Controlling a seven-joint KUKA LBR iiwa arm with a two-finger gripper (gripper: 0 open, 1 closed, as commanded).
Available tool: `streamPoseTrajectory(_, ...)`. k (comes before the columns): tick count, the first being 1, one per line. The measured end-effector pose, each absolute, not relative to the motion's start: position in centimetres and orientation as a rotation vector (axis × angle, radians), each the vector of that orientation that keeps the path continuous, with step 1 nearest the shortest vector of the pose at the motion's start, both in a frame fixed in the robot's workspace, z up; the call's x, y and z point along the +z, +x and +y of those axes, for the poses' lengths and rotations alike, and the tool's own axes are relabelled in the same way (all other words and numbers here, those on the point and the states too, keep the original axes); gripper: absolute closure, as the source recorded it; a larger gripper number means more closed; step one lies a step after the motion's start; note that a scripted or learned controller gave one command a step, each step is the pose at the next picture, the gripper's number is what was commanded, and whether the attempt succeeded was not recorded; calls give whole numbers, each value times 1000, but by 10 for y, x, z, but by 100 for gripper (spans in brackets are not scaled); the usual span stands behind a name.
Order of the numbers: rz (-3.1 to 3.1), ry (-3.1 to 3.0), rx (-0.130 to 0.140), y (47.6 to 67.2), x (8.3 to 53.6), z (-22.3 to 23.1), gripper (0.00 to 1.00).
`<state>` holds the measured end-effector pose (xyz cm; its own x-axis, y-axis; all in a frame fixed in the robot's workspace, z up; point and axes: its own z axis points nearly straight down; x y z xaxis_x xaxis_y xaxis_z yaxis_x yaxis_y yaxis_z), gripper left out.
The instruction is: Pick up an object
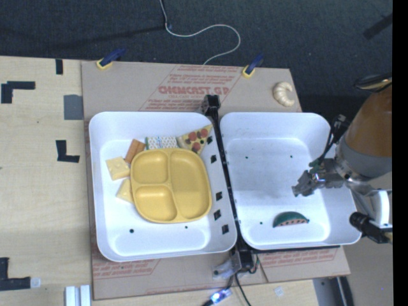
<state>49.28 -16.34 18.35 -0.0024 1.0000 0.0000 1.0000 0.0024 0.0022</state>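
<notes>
A small watermelon-slice toy (291, 220), green rind with a red top, lies near the front wall of the right bin (268, 145). My gripper (306, 185) hangs over the right side of that bin, up and to the right of the slice and apart from it. Nothing shows between its dark fingers. In the left bin (105, 164) a yellow divided plate (171, 185) lies flat, with flat food toys around it: a pale cracker (117, 168), a brown piece (134, 149), a pizza slice (196, 137).
A pale shell-like object (284, 94) rests on the cardboard behind the right bin. A white cable (204, 34) loops at the back. Blue-and-yellow clamps (253, 63) hold the cardboard. The arm's orange band (373, 129) stands at the right edge.
</notes>
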Motion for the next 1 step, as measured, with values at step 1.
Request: streamPoseTrajectory(1,2222,2217,3,494,227,-163,100)
